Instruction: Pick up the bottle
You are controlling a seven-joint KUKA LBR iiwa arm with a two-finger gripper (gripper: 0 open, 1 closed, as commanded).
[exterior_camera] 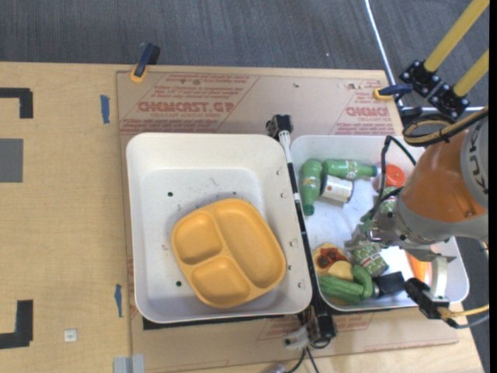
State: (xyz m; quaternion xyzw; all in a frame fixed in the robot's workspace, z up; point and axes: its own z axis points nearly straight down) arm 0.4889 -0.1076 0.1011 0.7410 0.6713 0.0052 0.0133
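Item: bottle [347,169], green w/ white label, lying on its side at far end of right bin [460,282], beside a second green bottle [311,183].
Pincer [371,239]: nearer, over mixed clutter; grip state can't tell.
Advice: shift far-left, align across bottle's body, descend clear of neighbour.

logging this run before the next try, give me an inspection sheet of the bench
surface: cardboard-covered bench bearing a left bin and a right bin
job's things: green bottle lying along the right bin's far side, apart from the gripper
clutter: yellow divided tray in the left bin; second green bottle, small can, green vegetable and other small items in the right bin
grippers: gripper low over the right bin's middle
cables: black cable by the arm; white cord across the floor
surroundings: grey floor, yellow struts
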